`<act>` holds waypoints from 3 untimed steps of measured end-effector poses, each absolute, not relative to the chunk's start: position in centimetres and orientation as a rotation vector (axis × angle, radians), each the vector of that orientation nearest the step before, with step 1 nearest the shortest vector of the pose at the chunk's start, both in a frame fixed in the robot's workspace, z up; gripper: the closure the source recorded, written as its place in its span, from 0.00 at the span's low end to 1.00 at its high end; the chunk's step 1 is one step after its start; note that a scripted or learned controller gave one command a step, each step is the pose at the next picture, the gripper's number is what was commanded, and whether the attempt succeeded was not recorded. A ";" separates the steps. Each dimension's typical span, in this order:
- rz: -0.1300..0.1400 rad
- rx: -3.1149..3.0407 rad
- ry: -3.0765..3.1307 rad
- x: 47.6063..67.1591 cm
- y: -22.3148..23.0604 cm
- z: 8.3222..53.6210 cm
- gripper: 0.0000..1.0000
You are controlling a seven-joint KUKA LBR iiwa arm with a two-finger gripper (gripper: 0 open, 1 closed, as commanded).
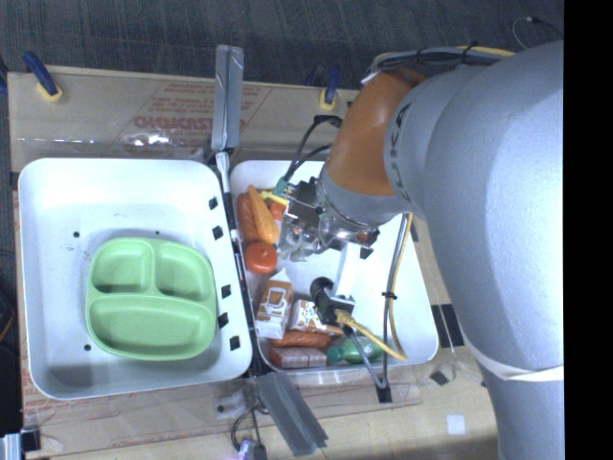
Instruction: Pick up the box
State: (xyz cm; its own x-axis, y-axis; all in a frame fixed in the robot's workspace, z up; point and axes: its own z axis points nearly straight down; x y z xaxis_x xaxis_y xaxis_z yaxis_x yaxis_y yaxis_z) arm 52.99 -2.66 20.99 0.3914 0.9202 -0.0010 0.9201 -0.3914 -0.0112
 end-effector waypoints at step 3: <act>0.007 -2.789 -1.438 47.5 9.4 19.0 1.00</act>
